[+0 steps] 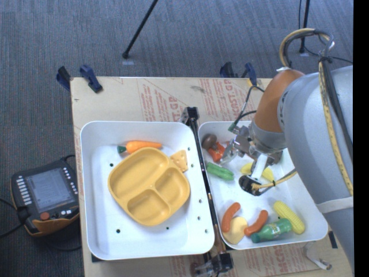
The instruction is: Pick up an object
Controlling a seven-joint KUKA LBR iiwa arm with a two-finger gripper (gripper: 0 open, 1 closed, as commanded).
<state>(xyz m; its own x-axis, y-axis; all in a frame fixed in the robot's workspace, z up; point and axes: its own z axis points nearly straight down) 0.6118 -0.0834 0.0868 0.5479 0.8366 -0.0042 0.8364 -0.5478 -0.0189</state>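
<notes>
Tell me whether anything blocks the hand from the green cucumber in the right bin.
Nothing visible does. The hand hangs over the right bin, just above and right of the green cucumber, which lies uncovered on the bin floor, close to a red piece beside it.

Bright, even light; slightly soft focus

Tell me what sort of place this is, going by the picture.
Probably a robotics lab set up for grasping trials. A grey arm reaches over two white bins of toy food on a clamped board, a handheld control pad lies on the carpet, and a tripod leg stands behind.
</notes>
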